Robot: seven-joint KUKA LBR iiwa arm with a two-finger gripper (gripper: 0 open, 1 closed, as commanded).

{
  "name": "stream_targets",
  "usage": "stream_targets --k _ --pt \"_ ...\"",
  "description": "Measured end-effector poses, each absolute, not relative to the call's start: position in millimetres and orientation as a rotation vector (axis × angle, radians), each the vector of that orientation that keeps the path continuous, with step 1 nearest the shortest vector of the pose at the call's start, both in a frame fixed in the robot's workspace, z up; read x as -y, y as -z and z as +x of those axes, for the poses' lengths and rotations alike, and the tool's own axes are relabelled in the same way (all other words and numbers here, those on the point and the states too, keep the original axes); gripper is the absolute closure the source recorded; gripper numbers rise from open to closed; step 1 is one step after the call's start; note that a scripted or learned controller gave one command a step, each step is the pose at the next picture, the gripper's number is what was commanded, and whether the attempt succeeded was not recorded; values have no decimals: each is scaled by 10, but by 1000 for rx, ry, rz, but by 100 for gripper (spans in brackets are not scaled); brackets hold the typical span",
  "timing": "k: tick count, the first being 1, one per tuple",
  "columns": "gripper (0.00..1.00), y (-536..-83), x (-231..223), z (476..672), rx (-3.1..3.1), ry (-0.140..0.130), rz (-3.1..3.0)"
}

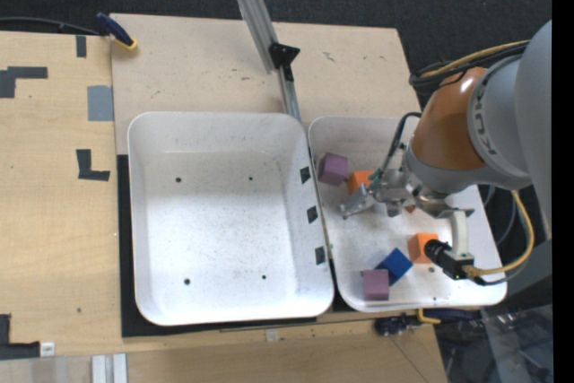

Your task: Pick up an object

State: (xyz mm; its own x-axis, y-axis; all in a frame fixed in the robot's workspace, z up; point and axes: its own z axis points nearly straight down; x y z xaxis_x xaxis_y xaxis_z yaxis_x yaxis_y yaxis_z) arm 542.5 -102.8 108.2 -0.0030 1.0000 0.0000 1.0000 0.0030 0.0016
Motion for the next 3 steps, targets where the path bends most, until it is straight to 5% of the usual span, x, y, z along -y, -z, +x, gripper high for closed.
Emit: stream_targets --k 1,3 --pt "100 -1151 1027 5412 -2226 3 2221" --pt "100 -2214 1132 5426 -2220 -4 2217"
